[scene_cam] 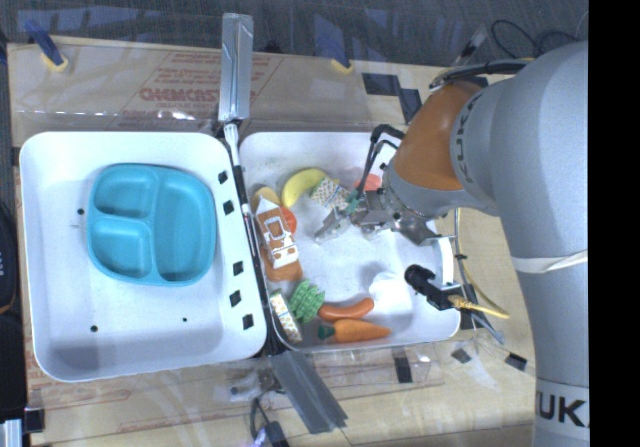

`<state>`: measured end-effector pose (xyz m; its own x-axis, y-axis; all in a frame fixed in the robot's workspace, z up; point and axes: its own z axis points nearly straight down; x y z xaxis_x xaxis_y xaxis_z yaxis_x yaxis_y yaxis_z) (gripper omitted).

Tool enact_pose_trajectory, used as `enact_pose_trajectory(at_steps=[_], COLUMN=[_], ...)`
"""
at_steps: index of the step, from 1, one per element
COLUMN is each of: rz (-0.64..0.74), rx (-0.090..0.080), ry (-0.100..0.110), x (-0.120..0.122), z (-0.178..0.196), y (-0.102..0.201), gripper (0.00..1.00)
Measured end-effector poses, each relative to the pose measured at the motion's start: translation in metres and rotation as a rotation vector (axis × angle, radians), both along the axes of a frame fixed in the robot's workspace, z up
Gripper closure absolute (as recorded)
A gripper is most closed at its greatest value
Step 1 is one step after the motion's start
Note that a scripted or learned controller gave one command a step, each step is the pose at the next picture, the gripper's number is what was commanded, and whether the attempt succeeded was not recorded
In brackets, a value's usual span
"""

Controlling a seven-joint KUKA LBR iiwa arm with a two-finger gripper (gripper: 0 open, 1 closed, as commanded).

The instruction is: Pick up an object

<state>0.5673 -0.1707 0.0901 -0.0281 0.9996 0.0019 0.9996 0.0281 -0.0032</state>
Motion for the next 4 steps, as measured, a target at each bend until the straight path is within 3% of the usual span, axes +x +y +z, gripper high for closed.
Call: enact_pose_trajectory(at_steps=[1, 2, 3, 4], rz=[0.111, 0.118, 0.192, 0.163], rx=[0.001, 0.005, 0.0, 0.0], ry=[0.004, 0.03, 0.0, 0.005], x=[0.077, 0.072, 0.066, 0.03], z=[-0.001, 0.003, 0.101, 0.129], y=[0.04, 0.041, 0.107, 0.122], gripper=[0.0, 1.0, 1.0, 1.0])
